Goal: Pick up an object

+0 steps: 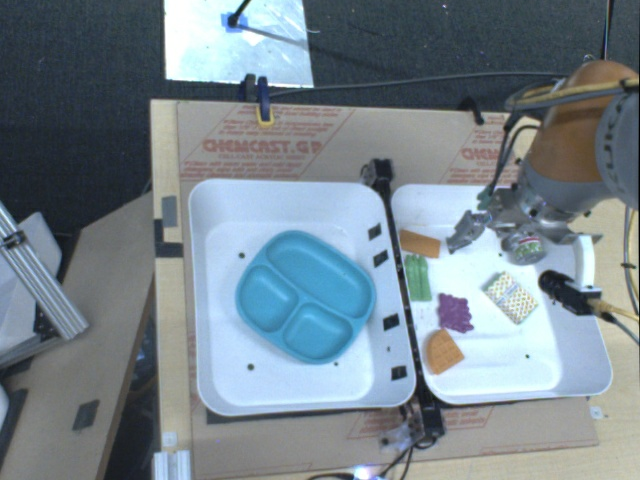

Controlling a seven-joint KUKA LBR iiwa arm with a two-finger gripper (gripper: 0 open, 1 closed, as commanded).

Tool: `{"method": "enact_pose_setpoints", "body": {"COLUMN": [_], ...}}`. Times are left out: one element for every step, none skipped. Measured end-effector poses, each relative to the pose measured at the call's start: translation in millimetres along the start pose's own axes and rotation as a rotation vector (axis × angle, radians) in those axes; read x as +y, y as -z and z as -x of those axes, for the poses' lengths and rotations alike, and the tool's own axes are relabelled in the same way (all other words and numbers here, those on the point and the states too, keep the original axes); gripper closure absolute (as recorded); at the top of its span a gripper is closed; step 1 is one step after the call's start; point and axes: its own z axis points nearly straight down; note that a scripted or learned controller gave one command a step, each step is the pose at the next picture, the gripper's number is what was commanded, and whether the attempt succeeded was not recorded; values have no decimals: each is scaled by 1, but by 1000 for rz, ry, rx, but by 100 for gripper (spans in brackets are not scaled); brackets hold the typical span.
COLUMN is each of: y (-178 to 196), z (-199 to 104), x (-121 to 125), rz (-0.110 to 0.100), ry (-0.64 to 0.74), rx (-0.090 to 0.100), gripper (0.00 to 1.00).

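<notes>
The right bin [525, 368] holds several small objects. An orange block [420, 243] lies at its upper left, with a green piece [418, 277] just below it. A purple grape-like cluster [455, 313] sits near the middle, an orange wedge [444, 350] lies below that, and a checkered block [510, 297] is to the right. My gripper [463, 235] hangs over the bin's upper middle, just right of the orange block and above the purple cluster. Nothing shows in its grasp.
The left bin [225, 233] carries a blue divided plate [305, 295]. A black clipped divider [392, 278] runs between the bins. The grey arm with its orange band [575, 128] leans in over the right bin's upper right corner. A blue and yellow clamp [262, 99] grips the board's far edge.
</notes>
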Motion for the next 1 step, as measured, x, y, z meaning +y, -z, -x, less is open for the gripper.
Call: {"method": "enact_pose_setpoints", "body": {"y": [7], "z": [0], "x": [3], "rz": [13], "ry": [2], "rx": [-1], "gripper": [0]}}
